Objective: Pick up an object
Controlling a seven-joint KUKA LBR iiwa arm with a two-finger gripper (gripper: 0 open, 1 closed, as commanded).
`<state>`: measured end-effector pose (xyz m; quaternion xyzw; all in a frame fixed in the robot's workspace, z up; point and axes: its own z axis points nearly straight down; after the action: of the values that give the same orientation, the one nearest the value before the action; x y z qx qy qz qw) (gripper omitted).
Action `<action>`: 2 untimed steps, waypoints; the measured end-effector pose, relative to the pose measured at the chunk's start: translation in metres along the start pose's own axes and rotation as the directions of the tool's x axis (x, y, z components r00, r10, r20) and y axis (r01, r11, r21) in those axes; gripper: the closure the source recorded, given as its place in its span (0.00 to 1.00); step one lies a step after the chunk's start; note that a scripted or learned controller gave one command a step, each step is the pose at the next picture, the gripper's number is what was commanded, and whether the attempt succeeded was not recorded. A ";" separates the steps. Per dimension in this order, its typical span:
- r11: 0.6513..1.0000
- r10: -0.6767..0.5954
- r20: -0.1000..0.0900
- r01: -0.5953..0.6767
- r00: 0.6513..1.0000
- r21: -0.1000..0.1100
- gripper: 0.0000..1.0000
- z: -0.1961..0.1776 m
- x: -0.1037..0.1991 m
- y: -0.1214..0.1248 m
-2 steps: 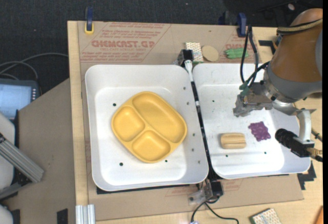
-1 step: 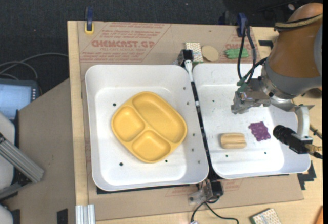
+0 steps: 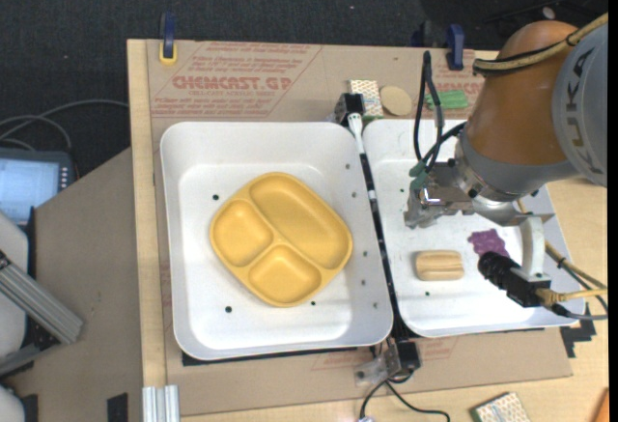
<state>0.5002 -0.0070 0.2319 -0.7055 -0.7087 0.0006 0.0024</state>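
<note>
In the right bin (image 3: 425,319), a tan bread-like block (image 3: 439,266) lies near the front. Just to its right and a little further back is a small purple piece (image 3: 486,241). My gripper (image 3: 428,208) hangs low over the right bin's middle left, just behind the tan block and left of the purple piece. The grey and orange wrist covers the bin's back right part. A yellow three-compartment plate (image 3: 280,237) lies in the middle of the left bin (image 3: 188,159).
A green object (image 3: 452,101) shows at the back edge of the right bin, partly behind the arm. A round tan item (image 3: 396,99) rests on the bench behind the bins. The rim (image 3: 372,208) between the bins runs just left of the gripper.
</note>
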 end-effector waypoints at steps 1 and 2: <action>1.000 0.008 0.002 -0.008 1.000 0.000 1.00 -0.006 -0.025 -0.022; 1.000 0.006 0.002 -0.006 1.000 -0.001 0.00 -0.005 -0.024 -0.021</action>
<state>0.4789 -0.0311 0.2373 -0.7076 -0.7067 0.0008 0.0013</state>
